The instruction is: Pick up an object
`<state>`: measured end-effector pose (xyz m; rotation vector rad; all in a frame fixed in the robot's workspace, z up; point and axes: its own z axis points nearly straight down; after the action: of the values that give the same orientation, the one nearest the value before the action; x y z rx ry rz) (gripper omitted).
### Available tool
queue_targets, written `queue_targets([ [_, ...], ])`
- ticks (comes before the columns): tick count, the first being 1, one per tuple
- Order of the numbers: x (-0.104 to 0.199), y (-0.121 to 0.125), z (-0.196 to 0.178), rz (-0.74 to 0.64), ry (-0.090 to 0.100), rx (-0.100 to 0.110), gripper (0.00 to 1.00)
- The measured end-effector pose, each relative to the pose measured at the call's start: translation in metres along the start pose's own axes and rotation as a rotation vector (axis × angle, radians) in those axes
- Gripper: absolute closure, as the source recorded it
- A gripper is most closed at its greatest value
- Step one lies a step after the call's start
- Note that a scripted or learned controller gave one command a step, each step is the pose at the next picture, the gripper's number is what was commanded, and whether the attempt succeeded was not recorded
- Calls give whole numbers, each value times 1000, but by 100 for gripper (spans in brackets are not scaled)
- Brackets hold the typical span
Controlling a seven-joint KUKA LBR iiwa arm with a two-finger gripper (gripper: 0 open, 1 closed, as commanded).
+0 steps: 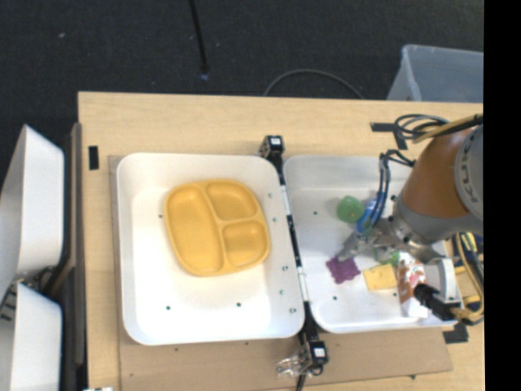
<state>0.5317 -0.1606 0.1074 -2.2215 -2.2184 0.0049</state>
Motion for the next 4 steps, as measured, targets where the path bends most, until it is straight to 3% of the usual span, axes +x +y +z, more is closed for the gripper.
queue_targets([
  [1, 0, 2, -14, 4, 0, -8, 100],
  [3, -3, 6, -112, -5, -2, -12, 100],
  [4, 52, -6, -126, -9, 2, -6, 100],
])
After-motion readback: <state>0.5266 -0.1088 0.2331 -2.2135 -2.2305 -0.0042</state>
